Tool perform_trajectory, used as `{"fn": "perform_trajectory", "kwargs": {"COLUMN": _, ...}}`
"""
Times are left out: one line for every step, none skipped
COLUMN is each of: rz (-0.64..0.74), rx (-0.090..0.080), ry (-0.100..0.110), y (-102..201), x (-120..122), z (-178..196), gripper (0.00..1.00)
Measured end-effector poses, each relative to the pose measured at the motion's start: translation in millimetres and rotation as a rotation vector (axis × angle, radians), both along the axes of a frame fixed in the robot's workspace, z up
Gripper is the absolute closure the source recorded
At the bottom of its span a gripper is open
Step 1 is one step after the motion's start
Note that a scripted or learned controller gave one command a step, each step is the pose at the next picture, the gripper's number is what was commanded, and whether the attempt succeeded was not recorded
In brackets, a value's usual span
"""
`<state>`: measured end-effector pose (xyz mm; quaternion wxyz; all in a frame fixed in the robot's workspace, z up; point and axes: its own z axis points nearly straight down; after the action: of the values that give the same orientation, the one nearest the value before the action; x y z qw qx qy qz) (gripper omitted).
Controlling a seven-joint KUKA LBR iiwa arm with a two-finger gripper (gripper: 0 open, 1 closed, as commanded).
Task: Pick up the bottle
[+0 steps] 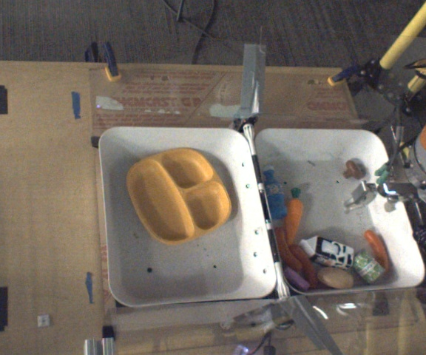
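End effector (362,195) low over right bin (324,148), near right wall; finger state: cannot tell. Bottle (274,195) lies along bin's left wall, just beside carrot (294,220), well apart from end effector.

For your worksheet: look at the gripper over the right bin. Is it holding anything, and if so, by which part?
Nothing is held. The gripper hovers over bare bin floor in the right bin, apart from the bottle lying along the bin's left wall.
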<state>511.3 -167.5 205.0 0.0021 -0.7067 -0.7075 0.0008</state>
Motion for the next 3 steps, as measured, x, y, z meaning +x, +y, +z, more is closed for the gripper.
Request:
{"fn": "perform_trajectory", "kwargs": {"rz": -0.102, "rx": -0.002, "ry": -0.010, "y": 46.4, "x": 3.7, "z": -117.1, "gripper": 0.00}}
{"fn": "perform_trajectory", "kwargs": {"rz": -0.091, "rx": -0.002, "ry": -0.002, "y": -11.3, "x": 0.9, "z": -29.9, "gripper": 0.00}}
{"fn": "perform_trajectory", "kwargs": {"rz": -0.196, "rx": -0.001, "ry": -0.008, "y": 53.7, "x": 11.9, "z": -118.0, "gripper": 0.00}}
